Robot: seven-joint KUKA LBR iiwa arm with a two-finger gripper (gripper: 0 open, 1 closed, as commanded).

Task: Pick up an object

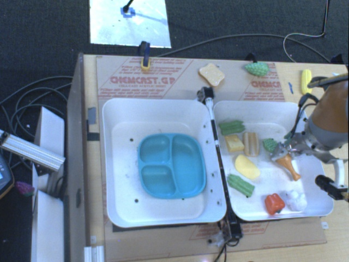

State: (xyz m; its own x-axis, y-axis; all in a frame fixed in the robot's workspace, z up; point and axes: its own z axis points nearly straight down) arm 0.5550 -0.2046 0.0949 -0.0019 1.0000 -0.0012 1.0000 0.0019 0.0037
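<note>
Dark carpet lies all around a brown bench (163,75) with red writing on it. Two white bins sit side by side on the bench. The left bin (117,146) has a blue plate (170,165) with three parts inside it. The right bin (256,113) has lots of toy food. Up near the top there is a green veggie (232,127), and just under it a yellow cheese block (235,143) next to a tan bread stick (251,143). A yellow lemon-like thing (247,167) lies in the middle, and a green pickle (241,184) lies below it. A red pepper (274,203) sits near the bottom, beside a small white thing (297,200). The grey and orange arm (330,116) comes in from the right. Its gripper (286,150) is down low in the right bin, right at the top of an orange carrot (289,167), with a small green piece (270,144) just beside it. I cannot tell if the fingers are open or closed. On the bench behind the bins lie a toast slice (211,74), a bumpy green toy (257,68) and a yellow banana (306,79)
</note>
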